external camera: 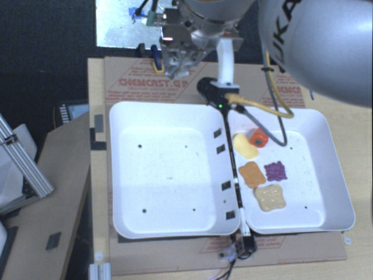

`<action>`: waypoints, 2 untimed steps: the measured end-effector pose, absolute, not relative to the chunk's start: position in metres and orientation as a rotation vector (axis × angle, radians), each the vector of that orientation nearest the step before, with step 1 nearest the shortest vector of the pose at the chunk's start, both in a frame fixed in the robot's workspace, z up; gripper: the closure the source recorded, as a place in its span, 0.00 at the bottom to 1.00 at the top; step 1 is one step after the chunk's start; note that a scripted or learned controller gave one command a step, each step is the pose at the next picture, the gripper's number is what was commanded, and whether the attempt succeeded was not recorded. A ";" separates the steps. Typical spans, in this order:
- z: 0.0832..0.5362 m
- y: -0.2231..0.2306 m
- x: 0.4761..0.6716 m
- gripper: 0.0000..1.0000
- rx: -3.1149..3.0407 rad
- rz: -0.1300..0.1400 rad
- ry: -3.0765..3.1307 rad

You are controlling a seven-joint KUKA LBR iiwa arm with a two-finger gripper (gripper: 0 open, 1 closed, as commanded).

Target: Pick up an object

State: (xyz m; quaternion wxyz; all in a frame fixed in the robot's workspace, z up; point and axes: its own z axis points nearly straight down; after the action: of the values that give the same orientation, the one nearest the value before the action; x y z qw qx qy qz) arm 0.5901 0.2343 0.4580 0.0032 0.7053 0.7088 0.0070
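your gripper (178,63) sits at the top centre of the frame, above the bins; you cannot tell its state. the tomato (259,137), lemon (245,146), cracker (252,174), grapes (275,171) and toast (270,198) cluster in the right bin (326,156).

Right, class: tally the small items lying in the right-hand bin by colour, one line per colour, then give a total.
Yellow item: 1
Red-orange item: 1
Orange item: 1
Purple item: 1
Beige item: 1
Total: 5

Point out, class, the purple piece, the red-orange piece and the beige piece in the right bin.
purple piece (275,171), camera view, its middle.
red-orange piece (259,137), camera view, its rounded top.
beige piece (270,198), camera view, its flat centre.
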 end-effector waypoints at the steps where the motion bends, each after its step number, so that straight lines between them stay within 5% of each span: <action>1: 0.268 0.184 0.550 1.00 2.230 -0.026 2.223; 2: 0.296 0.129 0.485 1.00 2.226 -0.002 2.218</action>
State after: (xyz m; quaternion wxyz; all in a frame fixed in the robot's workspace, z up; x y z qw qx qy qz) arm 0.4846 0.1285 0.2955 -0.0003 0.7084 0.7058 -0.0007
